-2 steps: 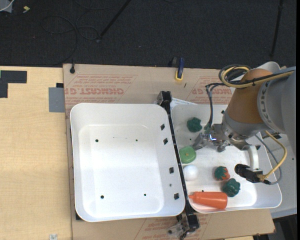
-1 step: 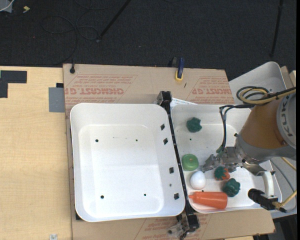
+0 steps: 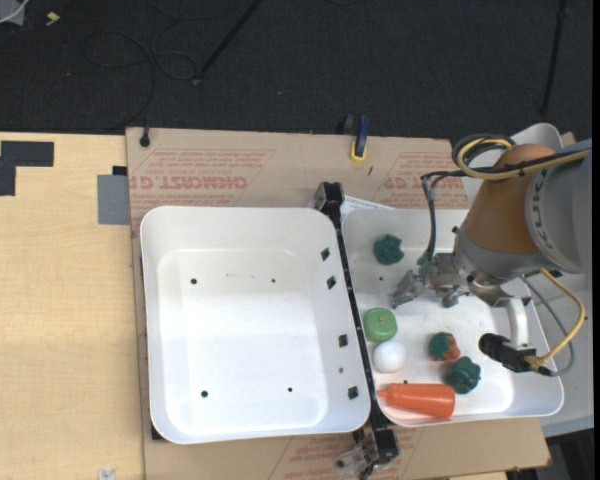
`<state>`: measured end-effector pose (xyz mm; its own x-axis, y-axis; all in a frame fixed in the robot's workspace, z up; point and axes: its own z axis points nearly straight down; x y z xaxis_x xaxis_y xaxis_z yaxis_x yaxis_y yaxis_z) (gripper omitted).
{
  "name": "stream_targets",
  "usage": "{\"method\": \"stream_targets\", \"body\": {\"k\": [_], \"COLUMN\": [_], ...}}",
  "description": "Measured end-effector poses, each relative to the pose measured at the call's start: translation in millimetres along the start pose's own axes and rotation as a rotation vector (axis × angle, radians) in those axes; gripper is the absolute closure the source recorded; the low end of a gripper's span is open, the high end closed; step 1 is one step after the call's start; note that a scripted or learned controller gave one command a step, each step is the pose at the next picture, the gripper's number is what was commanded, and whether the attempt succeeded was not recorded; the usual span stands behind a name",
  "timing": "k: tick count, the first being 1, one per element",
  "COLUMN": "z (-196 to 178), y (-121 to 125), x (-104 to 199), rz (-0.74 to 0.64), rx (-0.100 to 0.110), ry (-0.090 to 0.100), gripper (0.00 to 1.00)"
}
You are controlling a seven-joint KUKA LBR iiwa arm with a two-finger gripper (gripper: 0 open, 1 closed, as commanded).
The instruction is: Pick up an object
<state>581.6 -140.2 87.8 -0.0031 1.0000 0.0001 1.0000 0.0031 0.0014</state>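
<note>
Nearest the camera, the carrot [image 3: 417, 399] is lying along the right bin's [image 3: 540, 403] front wall, its long axis left-right. Farther back, the ball [image 3: 388, 356] and green lid [image 3: 380, 322] are sitting down-left of the gripper [image 3: 432, 280], which is hovering wide and holding nothing.

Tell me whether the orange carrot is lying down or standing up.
Lying down. The orange carrot rests lengthwise on the floor of the right bin, along its near wall, with its tip toward the divider between the bins.
</note>
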Motion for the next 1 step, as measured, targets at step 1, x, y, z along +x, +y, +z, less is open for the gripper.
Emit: {"method": "stream_targets", "body": {"k": [1], "z": [-0.3], "y": [64.9], "x": [16.5], "rz": [-0.001], "rx": [-0.001], "ry": [0.000], "gripper": [0.00]}}
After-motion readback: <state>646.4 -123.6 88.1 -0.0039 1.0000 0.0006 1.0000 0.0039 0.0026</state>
